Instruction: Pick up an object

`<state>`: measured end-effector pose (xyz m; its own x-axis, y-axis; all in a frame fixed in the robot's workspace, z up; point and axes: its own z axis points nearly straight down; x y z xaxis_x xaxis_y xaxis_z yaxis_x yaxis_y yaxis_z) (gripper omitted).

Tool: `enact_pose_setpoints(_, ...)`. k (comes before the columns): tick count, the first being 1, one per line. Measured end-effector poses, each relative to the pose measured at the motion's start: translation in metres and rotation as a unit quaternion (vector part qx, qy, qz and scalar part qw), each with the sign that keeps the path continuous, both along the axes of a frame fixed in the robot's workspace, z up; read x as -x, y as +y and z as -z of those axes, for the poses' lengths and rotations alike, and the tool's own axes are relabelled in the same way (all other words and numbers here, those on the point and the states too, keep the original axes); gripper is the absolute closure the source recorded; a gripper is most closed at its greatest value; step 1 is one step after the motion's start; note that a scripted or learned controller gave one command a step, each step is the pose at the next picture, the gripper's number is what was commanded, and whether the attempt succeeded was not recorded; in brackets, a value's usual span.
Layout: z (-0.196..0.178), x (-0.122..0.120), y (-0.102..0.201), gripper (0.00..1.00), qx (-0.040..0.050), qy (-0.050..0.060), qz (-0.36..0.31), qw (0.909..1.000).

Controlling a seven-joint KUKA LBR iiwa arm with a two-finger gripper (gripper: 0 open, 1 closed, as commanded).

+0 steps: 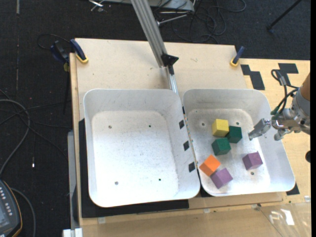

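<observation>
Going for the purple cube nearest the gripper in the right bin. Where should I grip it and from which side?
Take the purple cube from straight above, fingers on two opposite flat side faces. It sits alone on the floor of the right bin, with bare floor all round it, apart from the green cubes. The gripper is just up-right of it.

Enters at the right edge, about mid-height: grey arm (305, 95) cut off by the frame, little of it showing. Wrist bent leftward, dark cables looping along its near side. Gripper (266, 131) extended left from the wrist, held low and slightly tilted downward. 2 fingers visible, 1 pale finger (257, 129) slanting down-left, the other shorter, just right of it. Jaws standing apart, with nothing between them. No contact seen at the fingertips. Remaining links of the arm lying out of frame, right of the jaws.
</observation>
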<state>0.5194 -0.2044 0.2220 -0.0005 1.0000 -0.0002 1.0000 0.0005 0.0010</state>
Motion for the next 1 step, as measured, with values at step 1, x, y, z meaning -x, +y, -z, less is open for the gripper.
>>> enact_pose_setpoints(1,0.0272,-0.0544,-0.0200,0.00,0.0010,-0.001,-0.002,1.0000)
